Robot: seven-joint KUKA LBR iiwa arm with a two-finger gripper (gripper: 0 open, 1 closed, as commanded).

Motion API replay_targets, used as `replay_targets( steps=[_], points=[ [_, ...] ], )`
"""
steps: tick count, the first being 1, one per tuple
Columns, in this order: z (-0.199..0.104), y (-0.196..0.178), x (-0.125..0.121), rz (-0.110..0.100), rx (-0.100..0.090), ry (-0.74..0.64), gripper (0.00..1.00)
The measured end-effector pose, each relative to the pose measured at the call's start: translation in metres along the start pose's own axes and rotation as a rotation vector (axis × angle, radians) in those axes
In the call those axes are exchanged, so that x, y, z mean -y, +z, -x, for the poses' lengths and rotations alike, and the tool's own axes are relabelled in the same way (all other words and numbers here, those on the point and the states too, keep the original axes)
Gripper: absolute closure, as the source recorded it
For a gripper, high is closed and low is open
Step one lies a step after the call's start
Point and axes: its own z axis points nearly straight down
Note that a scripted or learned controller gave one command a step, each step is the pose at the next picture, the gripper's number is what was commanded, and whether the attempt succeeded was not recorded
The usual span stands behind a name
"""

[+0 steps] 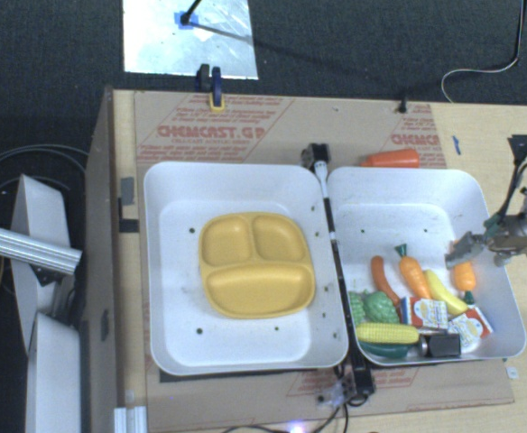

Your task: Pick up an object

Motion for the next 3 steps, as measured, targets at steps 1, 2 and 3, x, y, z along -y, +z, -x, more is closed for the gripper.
replay_targets(
  steps=[1, 2, 3],
  points=[
    [-0.04, 0.042, -0.083, -0.005, -0.002, -0.001, 0.0],
    [-0.09, 0.091, -0.027, -0.007, -0.003, 0.0, 0.0],
    [-0.088, 0.12, -0.046, 0.005, -0.002, -0.001, 0.0]
  ],
)
